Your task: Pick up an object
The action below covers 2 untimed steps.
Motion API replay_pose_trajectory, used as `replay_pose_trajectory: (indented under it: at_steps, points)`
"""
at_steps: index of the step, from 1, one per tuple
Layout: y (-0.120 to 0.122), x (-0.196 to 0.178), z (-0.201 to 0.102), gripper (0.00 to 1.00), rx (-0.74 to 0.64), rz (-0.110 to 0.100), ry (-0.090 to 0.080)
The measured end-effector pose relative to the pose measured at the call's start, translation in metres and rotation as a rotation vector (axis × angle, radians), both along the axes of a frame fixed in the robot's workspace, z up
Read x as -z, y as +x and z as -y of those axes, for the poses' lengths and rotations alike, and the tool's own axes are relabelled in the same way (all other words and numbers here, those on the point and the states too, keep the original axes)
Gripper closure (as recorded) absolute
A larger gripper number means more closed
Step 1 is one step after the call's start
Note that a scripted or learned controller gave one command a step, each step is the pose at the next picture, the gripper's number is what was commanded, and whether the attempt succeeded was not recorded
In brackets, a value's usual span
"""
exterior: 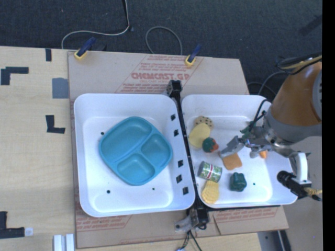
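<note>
My gripper [236, 147] hangs low over the right bin [261, 104], reaching in from the right under the orange-banded arm. Just below its tip lies an orange block [232, 162]. Left of it sits a small green and red ball [210, 144]. A pale yellow piece [198, 135] and a brown spotted cube [204, 122] lie further up and left. Nearer the front are a green labelled can [210, 171], a dark green object [237, 182] and a yellow round piece [210, 193]. I see nothing lifted off the bin floor.
The left bin [84, 140] holds a blue divided plate [136, 149]. A black divider [180, 140] runs between the bins. Cables and two clamps lie on the cardboard behind. The arm's body covers the right bin's right rim.
</note>
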<state>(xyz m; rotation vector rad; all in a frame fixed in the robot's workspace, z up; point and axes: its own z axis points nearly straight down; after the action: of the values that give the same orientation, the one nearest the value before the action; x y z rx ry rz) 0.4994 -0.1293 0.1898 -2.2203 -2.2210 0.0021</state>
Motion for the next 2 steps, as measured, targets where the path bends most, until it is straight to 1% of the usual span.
replay_pose_trajectory:
  at_steps: [1, 2]
  points:
    - [0.024, 0.108, -0.004, 0.0, 0.0, 0.007, -0.005]
    - [0.026, 0.091, -0.002, 1.0, 0.001, 0.013, -0.007]
